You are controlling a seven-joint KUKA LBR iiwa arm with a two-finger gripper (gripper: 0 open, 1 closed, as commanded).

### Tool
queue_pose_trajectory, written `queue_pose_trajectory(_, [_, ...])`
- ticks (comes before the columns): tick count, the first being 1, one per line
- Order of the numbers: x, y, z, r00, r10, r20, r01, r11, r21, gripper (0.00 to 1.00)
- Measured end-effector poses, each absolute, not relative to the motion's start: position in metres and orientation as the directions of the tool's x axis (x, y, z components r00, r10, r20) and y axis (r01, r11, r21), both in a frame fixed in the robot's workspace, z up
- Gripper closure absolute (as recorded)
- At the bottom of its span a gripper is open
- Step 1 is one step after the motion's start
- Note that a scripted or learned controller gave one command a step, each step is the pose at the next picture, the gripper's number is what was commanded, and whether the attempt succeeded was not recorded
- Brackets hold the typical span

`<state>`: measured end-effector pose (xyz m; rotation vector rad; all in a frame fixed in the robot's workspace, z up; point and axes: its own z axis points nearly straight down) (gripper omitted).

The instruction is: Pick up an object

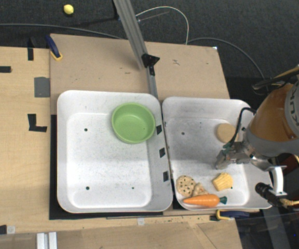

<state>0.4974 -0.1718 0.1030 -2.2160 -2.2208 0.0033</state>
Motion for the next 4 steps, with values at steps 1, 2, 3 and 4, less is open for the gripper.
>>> queue_pose_trajectory(1, [0.498, -0.171, 0.166, -0.002, 1.0, -0.001, 1.0, 0.002, 0.004, 1.0])
queue_pose_trajectory(2, [0.499, -0.173, 0.208, -0.002, 1.0, -0.001, 1.0, 0.002, 0.003, 1.0])
queue_pose_trajectory(3, [0.5, -0.173, 0.26, -0.002, 1.0, -0.002, 1.0, 0.002, 0.005, 1.0])
queue_pose_trajectory(4, [0.52, -0.127, 0.25, -0.006, 1.0, 0.001, 1.0, 0.006, -0.001, 1.0])
